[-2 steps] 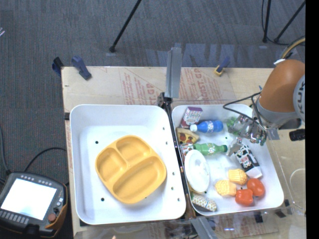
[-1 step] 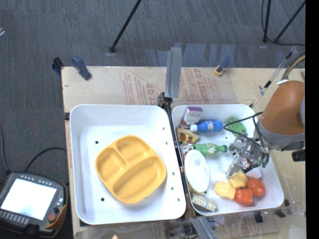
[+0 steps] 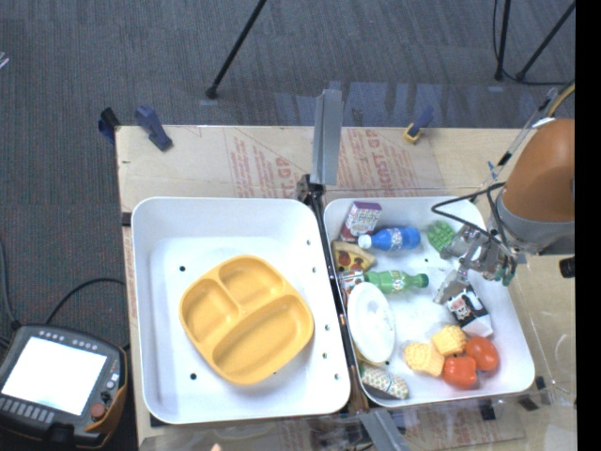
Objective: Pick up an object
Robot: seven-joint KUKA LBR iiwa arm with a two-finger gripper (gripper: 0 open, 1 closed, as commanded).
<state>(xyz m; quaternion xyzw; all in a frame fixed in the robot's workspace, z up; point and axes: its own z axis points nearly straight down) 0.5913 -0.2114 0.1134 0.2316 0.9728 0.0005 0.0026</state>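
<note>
My gripper (image 3: 457,289) hangs over the right side of the right bin (image 3: 522,346), below the orange-banded wrist (image 3: 540,172). Right under it lies a black-and-white carton (image 3: 474,313). A green bottle (image 3: 397,281) lies to its left and a blue-capped bottle (image 3: 392,240) further back. A green leafy toy (image 3: 440,235) sits just behind the gripper. In the near right corner are a red tomato (image 3: 483,350), an orange fruit (image 3: 459,373) and two yellow pieces (image 3: 424,357).
The left bin (image 3: 160,242) holds a yellow divided plate (image 3: 246,318). In the right bin's left part are a white oval dish (image 3: 371,322), a purple box (image 3: 361,219), a pizza slice (image 3: 350,256) and a patterned item (image 3: 386,381). A teach pendant (image 3: 56,379) lies at the lower left.
</note>
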